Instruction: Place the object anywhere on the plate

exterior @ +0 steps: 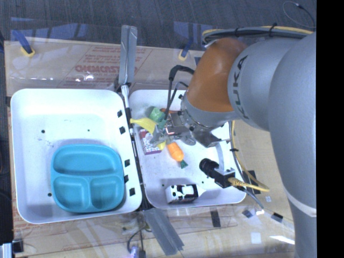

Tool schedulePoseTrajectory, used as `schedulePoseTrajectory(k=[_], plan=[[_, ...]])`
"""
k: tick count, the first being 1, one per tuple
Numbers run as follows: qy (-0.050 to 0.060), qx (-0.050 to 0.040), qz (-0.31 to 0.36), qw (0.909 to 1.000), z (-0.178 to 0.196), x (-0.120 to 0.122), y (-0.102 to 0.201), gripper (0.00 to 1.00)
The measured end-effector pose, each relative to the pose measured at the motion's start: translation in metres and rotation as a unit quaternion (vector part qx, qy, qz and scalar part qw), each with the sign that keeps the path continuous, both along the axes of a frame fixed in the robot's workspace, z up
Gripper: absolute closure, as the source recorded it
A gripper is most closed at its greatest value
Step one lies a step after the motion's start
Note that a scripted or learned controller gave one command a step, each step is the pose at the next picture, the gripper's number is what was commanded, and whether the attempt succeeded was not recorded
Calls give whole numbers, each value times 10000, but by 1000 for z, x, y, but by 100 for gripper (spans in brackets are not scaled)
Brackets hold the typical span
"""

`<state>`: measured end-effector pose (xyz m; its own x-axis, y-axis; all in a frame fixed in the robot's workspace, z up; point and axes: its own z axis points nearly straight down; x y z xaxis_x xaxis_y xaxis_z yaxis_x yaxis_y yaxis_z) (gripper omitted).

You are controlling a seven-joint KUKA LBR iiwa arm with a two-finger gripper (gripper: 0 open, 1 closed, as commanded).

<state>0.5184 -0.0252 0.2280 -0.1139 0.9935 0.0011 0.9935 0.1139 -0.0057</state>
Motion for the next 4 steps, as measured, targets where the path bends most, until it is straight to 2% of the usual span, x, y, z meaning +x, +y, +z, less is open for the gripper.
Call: schedulePoseTrajectory(k=[1,2,3,4], plan=[[0,-5,109,9999,-38,-1,70,100],[-15,-9,-567,9984,38,52,71,100],[3,1,967,9953,-38,-43,86,100],[-1,0,962,9954,-38,-43,86,0]])
